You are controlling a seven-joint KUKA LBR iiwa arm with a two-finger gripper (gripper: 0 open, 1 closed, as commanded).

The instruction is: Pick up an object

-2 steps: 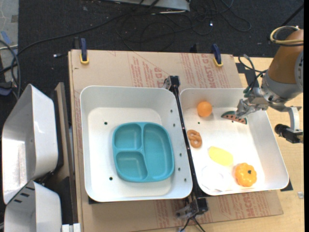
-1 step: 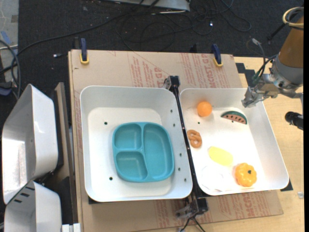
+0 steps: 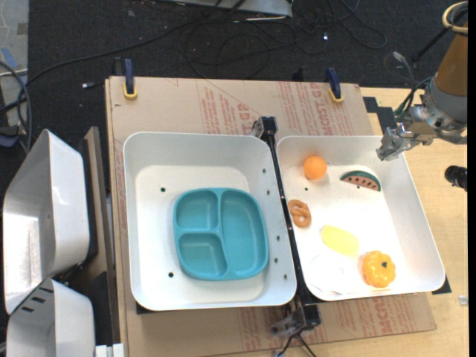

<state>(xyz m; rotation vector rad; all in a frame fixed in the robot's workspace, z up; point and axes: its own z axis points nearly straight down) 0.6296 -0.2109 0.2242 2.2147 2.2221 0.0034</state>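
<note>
inside the right bin point(image 3: 416, 222) lie the candidates — orange ball point(image 3: 314, 167), watermelon slice point(image 3: 361, 180), pretzel point(image 3: 300, 213), yellow piece point(image 3: 340, 239), pumpkin point(image 3: 378, 268) — all untouched. the tool point(image 3: 390, 146) hovers at the bin's far right corner, carrying nothing, so the pick is not yet begun.

Five small things lie apart in the right bin point(image 3: 416, 199).
Orange ball point(image 3: 314, 167) and watermelon slice point(image 3: 361, 180) at the far end, pretzel point(image 3: 300, 213) by the left wall, yellow piece point(image 3: 339, 239) mid-bin, orange pumpkin point(image 3: 378, 268) near the front right corner.
</note>
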